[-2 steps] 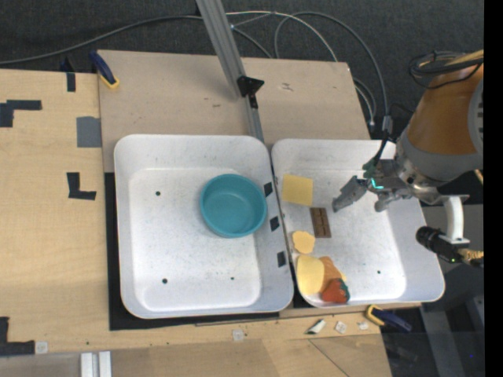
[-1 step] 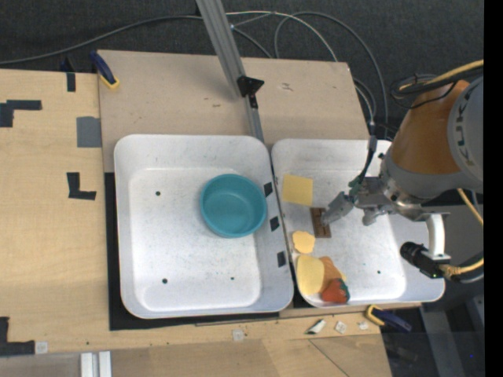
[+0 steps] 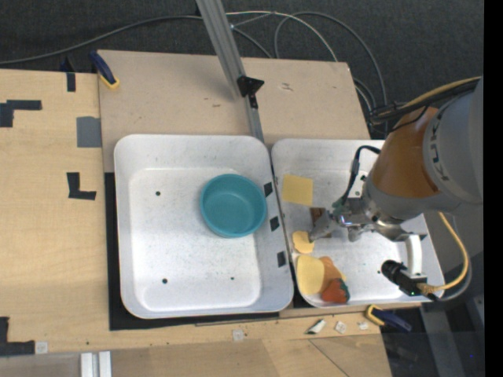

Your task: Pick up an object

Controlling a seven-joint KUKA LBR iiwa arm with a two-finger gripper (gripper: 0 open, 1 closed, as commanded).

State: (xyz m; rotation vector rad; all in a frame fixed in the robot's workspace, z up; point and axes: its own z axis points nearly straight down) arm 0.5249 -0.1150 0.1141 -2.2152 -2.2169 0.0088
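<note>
Gripper (image 3: 321, 225) hovers right of centre over the small yellow piece (image 3: 302, 242) (finger spread unclear); descend straight, centred.

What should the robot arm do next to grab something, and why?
Probably a small drop straight down. The pincer hangs in the right bin just above a small yellow piece, with a yellow square behind it. Nothing shows between its tips yet, so lowering onto that piece looks like the shortest try.

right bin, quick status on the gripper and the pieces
Gripper low in right bin, above small yellow piece. Nothing seen held. Teal bowl in left bin.
</note>
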